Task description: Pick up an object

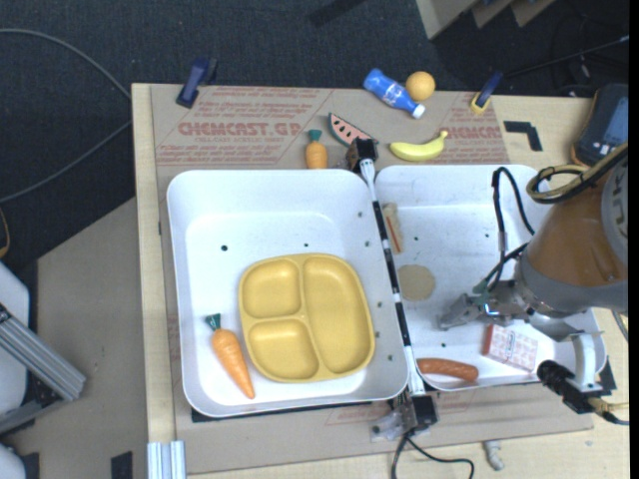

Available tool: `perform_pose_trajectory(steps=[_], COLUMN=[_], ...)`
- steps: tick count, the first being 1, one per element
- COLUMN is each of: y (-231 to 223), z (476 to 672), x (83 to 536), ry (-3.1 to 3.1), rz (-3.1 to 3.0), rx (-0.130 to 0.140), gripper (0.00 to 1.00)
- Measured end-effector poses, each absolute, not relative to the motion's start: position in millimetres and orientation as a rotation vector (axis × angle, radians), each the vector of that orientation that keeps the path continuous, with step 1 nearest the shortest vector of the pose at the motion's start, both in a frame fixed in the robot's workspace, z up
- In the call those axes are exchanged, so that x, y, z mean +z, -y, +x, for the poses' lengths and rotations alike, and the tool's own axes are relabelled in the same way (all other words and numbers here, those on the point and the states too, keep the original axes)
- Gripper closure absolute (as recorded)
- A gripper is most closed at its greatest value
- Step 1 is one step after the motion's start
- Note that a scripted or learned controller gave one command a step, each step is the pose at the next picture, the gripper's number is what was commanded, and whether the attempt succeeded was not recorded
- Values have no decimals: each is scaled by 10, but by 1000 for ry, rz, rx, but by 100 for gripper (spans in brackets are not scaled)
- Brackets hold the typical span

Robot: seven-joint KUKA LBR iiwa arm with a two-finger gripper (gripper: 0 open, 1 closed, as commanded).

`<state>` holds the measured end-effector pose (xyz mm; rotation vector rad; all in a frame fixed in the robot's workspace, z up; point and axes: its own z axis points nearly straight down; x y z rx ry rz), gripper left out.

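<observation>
My gripper (456,314) hangs low in the right bin (439,193), its grey fingers pointing left over the bin floor with nothing visible between them. A round tan cookie (416,283) lies just up-left of the fingertips. A hot dog (447,369) rests at the bin's front edge, below the gripper. A pink-and-white packet (511,347) lies to the right, partly under the arm. A thin brown stick (391,229) lies along the bin's left wall. The left bin holds a yellow divided plate (305,316) and a carrot (232,359).
Behind the bins on the bench lie a banana (418,147), a blue bottle (391,92), an orange (421,85), a watermelon slice (345,128) and a small carrot-shaped toy (317,154). A black cable (511,208) loops over the right bin beside the arm.
</observation>
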<state>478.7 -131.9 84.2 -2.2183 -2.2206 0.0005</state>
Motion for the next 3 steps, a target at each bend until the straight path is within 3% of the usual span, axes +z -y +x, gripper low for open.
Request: perform_pose_trajectory(steps=[1,2,3], y=[2110,1583,1333], z=[4790,4789,5246], x=[846,842,971], ry=[2222,2221,2224], rz=[-2224,-2219,-2221], rx=[1,0,-2], gripper=[0,0,0])
